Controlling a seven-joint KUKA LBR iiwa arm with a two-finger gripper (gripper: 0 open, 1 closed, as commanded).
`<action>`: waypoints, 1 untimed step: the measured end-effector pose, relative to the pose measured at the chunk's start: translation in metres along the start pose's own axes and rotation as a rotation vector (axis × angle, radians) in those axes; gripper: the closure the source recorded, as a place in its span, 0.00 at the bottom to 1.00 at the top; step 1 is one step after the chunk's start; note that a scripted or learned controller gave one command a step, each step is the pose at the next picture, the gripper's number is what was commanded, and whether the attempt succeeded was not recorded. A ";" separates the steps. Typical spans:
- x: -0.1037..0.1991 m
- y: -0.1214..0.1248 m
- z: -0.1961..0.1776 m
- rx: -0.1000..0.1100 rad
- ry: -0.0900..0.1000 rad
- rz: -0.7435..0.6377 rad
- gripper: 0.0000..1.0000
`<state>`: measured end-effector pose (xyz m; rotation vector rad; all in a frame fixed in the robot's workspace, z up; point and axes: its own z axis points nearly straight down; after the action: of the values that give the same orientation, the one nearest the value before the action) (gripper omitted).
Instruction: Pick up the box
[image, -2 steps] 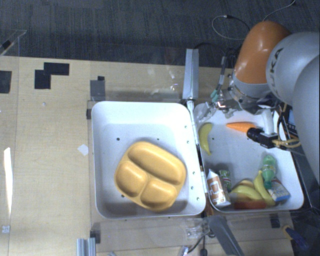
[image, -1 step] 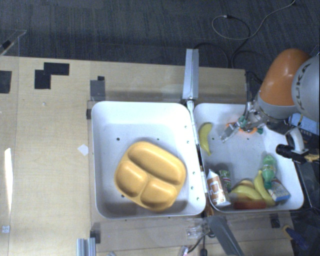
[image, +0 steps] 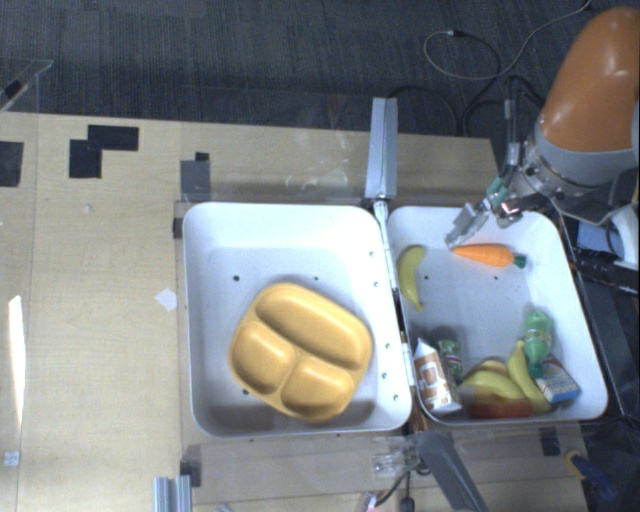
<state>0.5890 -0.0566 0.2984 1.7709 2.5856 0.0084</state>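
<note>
A yellow tray (image: 302, 349) lay in the left bin (image: 210, 230). In the right bin (image: 560, 235), a banana (image: 411, 275) sat by the left wall, a carton (image: 434, 377) stood at the near-left corner, and the box (image: 556, 383) (small, blue-topped) rested in the near-right corner. A carrot (image: 487, 256) lay near the far edge. The gripper (image: 470, 224) hovered just beside it, jaws slightly apart, grasping nothing.
</note>
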 end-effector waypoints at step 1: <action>0.007 -0.045 0.103 0.005 0.002 0.101 0.00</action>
<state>0.5452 -0.0659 0.1947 1.9020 2.4961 0.0041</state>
